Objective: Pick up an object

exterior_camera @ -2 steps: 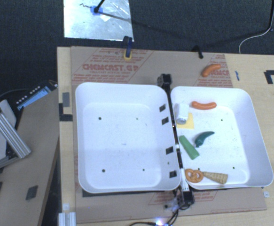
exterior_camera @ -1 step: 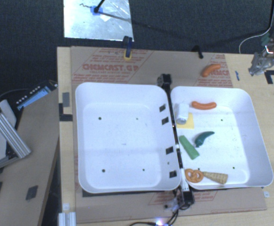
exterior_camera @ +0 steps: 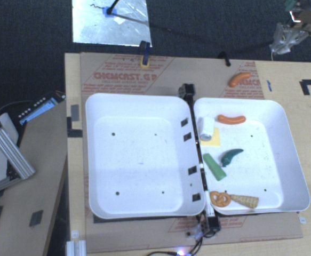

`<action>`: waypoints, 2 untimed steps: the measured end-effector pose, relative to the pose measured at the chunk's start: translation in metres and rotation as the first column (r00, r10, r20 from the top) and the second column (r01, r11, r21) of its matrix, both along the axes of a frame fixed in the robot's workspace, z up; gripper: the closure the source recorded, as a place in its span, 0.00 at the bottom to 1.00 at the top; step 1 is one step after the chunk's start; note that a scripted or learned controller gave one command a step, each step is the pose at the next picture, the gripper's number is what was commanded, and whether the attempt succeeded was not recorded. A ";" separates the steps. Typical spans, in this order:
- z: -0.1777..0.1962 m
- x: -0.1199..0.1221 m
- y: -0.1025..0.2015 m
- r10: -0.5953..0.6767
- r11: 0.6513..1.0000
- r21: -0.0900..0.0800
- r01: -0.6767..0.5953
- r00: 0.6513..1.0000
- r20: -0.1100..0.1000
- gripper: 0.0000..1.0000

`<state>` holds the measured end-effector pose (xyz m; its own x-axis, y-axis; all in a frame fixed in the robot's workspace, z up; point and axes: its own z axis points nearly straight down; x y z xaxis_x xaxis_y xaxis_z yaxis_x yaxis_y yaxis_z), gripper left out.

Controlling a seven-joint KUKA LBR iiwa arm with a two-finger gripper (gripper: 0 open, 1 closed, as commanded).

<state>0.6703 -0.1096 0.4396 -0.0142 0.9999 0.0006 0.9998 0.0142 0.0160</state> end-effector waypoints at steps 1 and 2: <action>0.104 -0.007 0.079 -0.001 1.000 0.001 0.001 1.000 0.000 1.00; 0.096 -0.003 -0.024 -0.021 1.000 -0.005 0.021 1.000 -0.012 1.00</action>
